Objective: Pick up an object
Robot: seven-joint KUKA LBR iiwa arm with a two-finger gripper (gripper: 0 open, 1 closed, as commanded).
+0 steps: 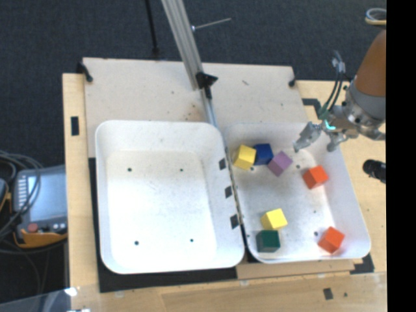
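The right bin holds several small blocks. A yellow block, a blue block and a purple block cluster near its back left. An orange block lies toward the right side, and a second orange block sits in the front right corner. Another yellow block rests just behind a green block at the front. My gripper hovers over the bin's back right part, above and behind the nearer orange block, open with nothing between its fingers.
The left bin sits beside the right one. A slanted aluminium post rises from the bench behind the bins. A monitor and cables lie off the bench at left. The arm enters from the right.
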